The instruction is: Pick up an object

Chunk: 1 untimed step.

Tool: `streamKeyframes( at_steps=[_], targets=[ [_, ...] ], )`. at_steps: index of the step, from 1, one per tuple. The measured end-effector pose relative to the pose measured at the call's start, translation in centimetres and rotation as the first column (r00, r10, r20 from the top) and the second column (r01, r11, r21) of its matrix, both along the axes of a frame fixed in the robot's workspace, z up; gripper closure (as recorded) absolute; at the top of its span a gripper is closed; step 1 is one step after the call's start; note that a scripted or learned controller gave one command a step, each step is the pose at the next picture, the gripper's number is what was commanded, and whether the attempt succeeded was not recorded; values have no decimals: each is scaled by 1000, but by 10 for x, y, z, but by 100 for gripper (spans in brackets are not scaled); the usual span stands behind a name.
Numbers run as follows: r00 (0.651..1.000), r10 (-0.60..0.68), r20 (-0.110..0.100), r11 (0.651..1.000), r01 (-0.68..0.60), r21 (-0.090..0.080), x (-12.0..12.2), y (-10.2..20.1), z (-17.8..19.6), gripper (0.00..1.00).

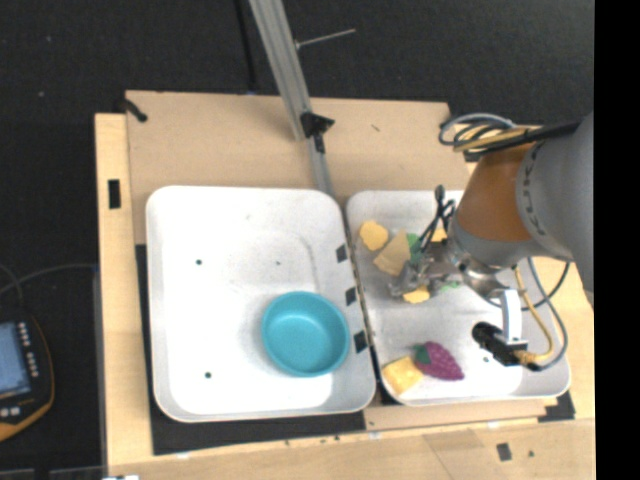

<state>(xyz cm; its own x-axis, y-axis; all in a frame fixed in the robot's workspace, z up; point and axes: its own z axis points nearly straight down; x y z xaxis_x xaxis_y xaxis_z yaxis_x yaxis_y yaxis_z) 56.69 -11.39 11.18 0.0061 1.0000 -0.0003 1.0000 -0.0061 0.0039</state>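
A: Camera view, left bin [180, 228]?
B: One item: a teal bowl [305, 333], upright, near the bin's lower right corner.

A: Right bin [540, 393]?
B: Several small objects. A yellow piece [373, 235] at the upper left, a tan block [392, 256] just beside it. At the lower left, a yellow wedge [402, 373] touching a purple bunch of grapes [439, 361]. A small yellow item [417, 295] with a green one [447, 283] near it, mid-bin.

A: Arm?
B: Grey, orange band [490, 203]; it enters from the right. The gripper [412, 286] is lowered into the right bin among the mid-bin pieces, just below the tan block.

A: Grasp state?
B: Cannot tell; the tip is too small and cluttered to read.
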Motion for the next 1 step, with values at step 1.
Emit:
streamKeyframes(
  at_steps=[1],
  targets=[
    [1000, 9, 2, 1000, -9, -1, 5, 7, 49, 100]
  ],
)
